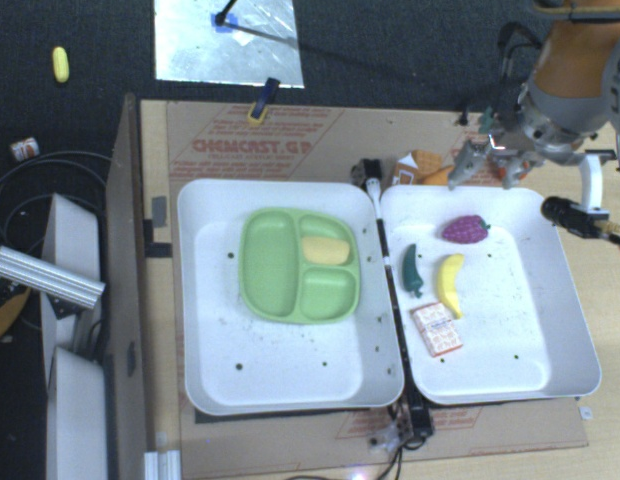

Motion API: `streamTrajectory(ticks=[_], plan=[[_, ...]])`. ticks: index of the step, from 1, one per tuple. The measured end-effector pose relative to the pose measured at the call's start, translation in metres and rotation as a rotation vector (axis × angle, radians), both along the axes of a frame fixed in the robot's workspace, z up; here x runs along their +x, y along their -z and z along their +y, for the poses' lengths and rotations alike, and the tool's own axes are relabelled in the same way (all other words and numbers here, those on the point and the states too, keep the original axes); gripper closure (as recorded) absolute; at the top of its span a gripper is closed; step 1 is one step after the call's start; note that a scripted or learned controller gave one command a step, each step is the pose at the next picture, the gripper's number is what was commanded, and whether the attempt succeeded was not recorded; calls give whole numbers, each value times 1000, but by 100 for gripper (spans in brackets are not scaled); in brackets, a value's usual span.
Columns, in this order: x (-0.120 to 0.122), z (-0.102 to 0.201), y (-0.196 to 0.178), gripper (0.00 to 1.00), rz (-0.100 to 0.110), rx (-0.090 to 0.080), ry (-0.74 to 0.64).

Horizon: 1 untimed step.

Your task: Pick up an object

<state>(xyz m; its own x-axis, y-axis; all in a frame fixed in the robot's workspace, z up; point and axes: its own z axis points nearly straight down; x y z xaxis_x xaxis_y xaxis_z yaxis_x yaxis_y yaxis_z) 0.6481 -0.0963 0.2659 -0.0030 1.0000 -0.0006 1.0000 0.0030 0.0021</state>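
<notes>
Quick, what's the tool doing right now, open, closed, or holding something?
Tool: over the far edge of the right bin; open or closed cannot be told, and nothing is seen in it.

- Purple grape bunch [465, 229] — lies in the right bin, toward its far side.
- Yellow banana [449, 284] — near the bin's middle, long axis running near-to-far, just right of the pepper.
- Dark green pepper [412, 269] — slim, close to the bin's left wall.
- Small red-and-white carton [436, 329] — lies flat, just in front of the banana.
</notes>
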Motion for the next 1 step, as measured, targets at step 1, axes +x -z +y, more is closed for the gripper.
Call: streamTrajectory(ticks=[1], plan=[[-40,-34,83,0,6,1,5]])
